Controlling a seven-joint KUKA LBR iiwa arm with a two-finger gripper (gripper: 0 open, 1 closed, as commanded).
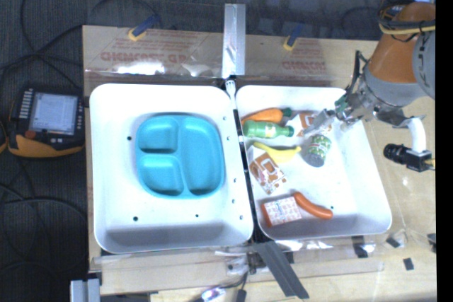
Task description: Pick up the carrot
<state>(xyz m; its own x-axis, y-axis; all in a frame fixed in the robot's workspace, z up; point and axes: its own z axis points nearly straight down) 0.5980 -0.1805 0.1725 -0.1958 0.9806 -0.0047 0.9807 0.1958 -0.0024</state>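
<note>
You have two white bins side by side: the left bin [106,223] holds one blue divided tray [178,154], and the right bin [368,180] holds everything else. The carrot [265,114] lies on its side near that bin's far left corner, orange with a green leafy tip pointing right, close to the divider between the bins. Just in front of it, nearly touching, lies one green bottle [267,129], and below that one yellow banana [277,150]. You also see one small can [316,149] tipped over toward the middle, one brown-and-white carton [267,172], one red-and-white box [281,211] and one orange sausage [312,206] near the front wall. The gripper [320,119] hangs over the far middle of the right bin, to the right of the carrot and apart from it; you cannot tell from this blurred view whether it is parted or closed.
</note>
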